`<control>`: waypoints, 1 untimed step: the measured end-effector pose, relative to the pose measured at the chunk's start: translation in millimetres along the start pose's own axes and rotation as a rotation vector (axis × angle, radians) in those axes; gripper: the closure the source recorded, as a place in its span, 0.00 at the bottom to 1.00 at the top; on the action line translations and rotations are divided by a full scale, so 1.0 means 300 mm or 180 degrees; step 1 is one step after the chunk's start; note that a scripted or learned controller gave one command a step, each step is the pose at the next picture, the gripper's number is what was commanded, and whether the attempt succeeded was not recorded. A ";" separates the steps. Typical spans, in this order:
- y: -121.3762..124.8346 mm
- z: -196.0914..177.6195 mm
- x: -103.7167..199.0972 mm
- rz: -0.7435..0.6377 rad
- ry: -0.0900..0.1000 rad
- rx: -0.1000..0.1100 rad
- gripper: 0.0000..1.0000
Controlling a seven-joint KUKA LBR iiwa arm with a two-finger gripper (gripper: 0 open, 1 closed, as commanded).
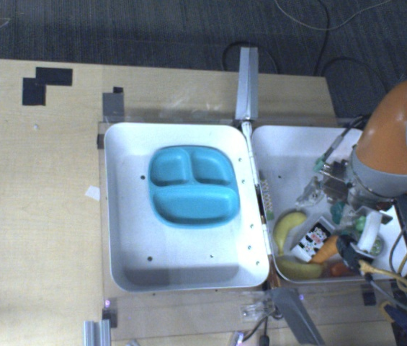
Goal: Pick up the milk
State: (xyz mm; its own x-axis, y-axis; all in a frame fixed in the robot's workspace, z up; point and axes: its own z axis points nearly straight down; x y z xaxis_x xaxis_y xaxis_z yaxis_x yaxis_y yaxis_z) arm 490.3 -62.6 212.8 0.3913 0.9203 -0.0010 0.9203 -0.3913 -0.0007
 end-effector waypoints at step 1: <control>0.039 0.313 -0.067 -0.0050 0.0013 -0.0035 0.00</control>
State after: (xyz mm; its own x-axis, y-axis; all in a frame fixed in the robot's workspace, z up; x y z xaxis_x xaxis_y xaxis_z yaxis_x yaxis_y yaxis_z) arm 493.1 -85.9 119.0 0.3768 0.9263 0.0030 0.9262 -0.3768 0.0104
